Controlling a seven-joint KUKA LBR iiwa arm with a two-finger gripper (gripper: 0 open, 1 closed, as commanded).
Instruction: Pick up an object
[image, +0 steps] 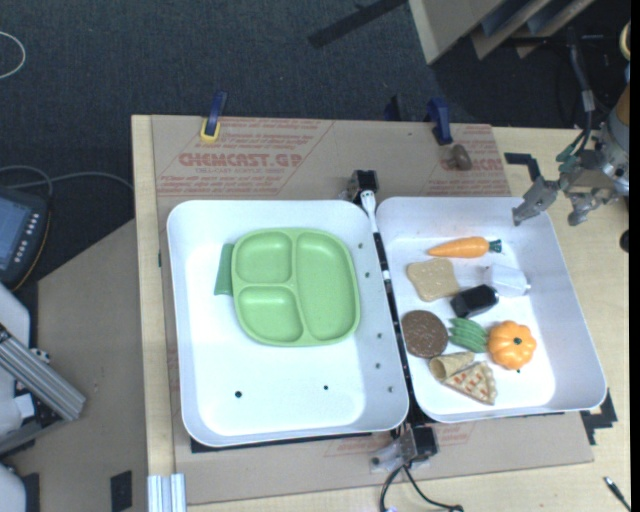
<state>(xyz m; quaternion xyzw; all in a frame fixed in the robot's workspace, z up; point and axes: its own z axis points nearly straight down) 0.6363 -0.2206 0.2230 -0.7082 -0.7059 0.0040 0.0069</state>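
Two shallow white bins sit side by side on the worktop, touching along their inner edges. The left bin holds a green divided plate lying flat, with a darker green piece poking out from under its left edge. The right bin holds a cluster of toy foods: an orange carrot lies near the far wall, a tan slice of bread sits just below it, and a black block rests beside a white piece. Nearer the camera, a brown round cookie touches a green leafy item, an orange pumpkin stands just to their right, and a pizza slice lies closest to the bin's near rim.

The gripper hovers over the far right corner of the right bin, above its rim and apart from all the foods. Its fingers are spread, with nothing between them. One finger points down toward the bin's corner, near the carrot's leafy end. Blue clamps pin the board at its far edge.
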